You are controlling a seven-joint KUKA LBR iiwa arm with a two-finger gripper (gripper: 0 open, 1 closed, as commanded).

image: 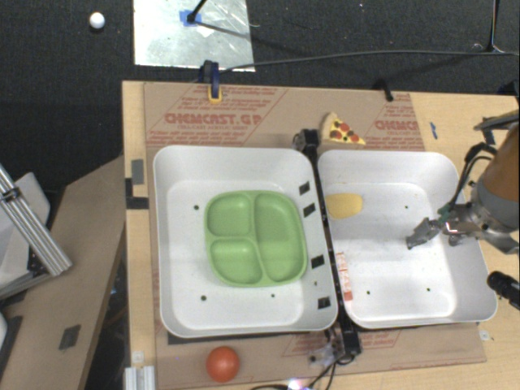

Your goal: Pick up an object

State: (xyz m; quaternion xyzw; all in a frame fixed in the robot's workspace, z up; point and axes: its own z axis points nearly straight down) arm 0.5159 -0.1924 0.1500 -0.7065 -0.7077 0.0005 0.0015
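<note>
Right now the hand (424, 234) hangs low over the right bin (390, 307), carrying nothing, and whether it is spread or pressed together cannot be told. A yellow piece (344, 205), the likeliest pick, lies near that bin's left wall, well apart from the hand. Sitting so close to the wall, it may leave one side of the hand no room, so a grasp could clip the rim or nudge the piece away instead of catching it.

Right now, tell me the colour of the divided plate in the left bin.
Light green; the divided plate shows clearly in the camera view.
</note>
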